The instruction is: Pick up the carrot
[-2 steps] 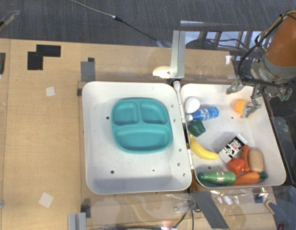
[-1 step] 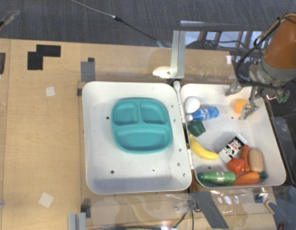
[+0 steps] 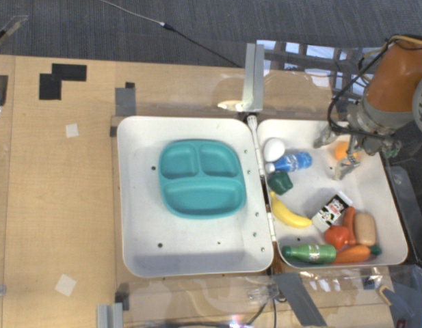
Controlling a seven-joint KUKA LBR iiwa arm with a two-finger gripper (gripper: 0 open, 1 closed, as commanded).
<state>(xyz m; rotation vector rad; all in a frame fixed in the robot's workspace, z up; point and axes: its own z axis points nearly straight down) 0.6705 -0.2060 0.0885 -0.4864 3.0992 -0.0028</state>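
Note:
The carrot (image 3: 353, 254) is orange with a green tip and lies along the front wall of the right bin (image 3: 392, 186), near its front right corner. It rests between a green bottle-like item (image 3: 309, 253) and a tan roll (image 3: 365, 229). My gripper (image 3: 336, 153) hangs over the bin's back right part, well behind the carrot. Its fingers (image 3: 324, 139) are spread open, and a small orange piece (image 3: 342, 149) lies between them on the bin floor.
The right bin also holds a white ball (image 3: 273, 148), a blue bottle (image 3: 293, 162), a dark green block (image 3: 280, 181), a banana (image 3: 289, 212), a black-and-white box (image 3: 331, 210) and a red item (image 3: 338, 237). A teal divided plate (image 3: 200, 178) sits in the left bin (image 3: 139, 238).

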